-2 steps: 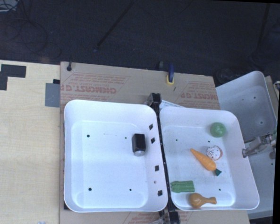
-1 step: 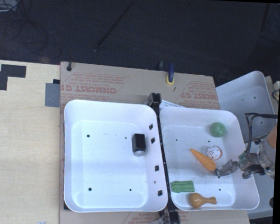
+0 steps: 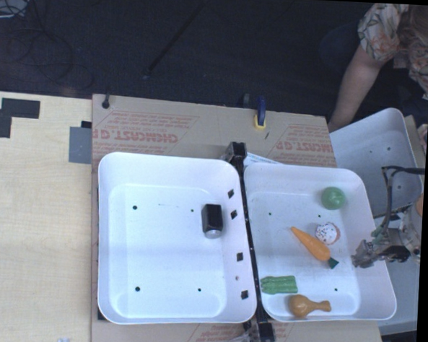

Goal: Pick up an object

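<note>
1. Two shallow white plastic bins [image 3: 118, 197], each marked with small black dots.
2. Small cylindrical object [image 3: 212, 220]: black with a grey end.
3. Round ball [image 3: 333, 198]: green.
4. Toy carrot [image 3: 313, 246]: orange body, dark green tip.
5. Bumpy oblong block [image 3: 279, 284]: green.
6. Pear-shaped toy [image 3: 306, 305]: yellow-orange.
7. Round disc [image 3: 327, 232]: white with red markings.
8. Cardboard sheet [image 3: 187, 129]: tan, red lettering.

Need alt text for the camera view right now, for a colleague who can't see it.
The gripper sits over the right bin's right rim, beside an orange carrot, green ball, round white piece, green block and yellow gourd. The left bin holds one dark can.
</note>
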You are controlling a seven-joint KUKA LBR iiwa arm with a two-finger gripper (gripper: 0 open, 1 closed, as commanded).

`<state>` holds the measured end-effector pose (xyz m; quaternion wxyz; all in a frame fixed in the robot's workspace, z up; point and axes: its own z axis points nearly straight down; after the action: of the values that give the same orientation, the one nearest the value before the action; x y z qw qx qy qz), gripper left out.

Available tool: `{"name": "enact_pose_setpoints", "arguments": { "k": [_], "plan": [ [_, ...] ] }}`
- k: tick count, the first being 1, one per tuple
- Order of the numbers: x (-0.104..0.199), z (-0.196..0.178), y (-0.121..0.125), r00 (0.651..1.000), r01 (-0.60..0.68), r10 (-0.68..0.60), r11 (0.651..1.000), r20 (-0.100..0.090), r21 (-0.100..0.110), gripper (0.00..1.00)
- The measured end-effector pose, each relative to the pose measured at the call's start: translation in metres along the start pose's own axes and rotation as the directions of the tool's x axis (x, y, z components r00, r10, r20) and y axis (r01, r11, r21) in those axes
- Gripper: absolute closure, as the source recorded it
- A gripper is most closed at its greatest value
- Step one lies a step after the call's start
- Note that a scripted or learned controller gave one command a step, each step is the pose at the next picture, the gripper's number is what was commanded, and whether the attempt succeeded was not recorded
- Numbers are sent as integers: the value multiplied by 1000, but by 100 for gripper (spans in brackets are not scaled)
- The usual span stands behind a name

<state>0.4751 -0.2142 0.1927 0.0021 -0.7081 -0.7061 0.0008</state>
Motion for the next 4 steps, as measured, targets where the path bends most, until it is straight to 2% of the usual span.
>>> {"name": "enact_pose_setpoints", "arguments": {
  "k": [1, 2, 3, 4],
  "plan": [
    [0, -91, 1, 1000, 4, -4, 1000, 5, -11, 100],
    [1, -124, 35, 1000, 5, -5, 1000, 3, -7, 100],
    [19, -107, 13, 1000, 3, -3, 1000, 0, 1, 100],
    [0, -82, -1, 1000, 1, -1, 1000, 1, 0, 100]
  ]
}}
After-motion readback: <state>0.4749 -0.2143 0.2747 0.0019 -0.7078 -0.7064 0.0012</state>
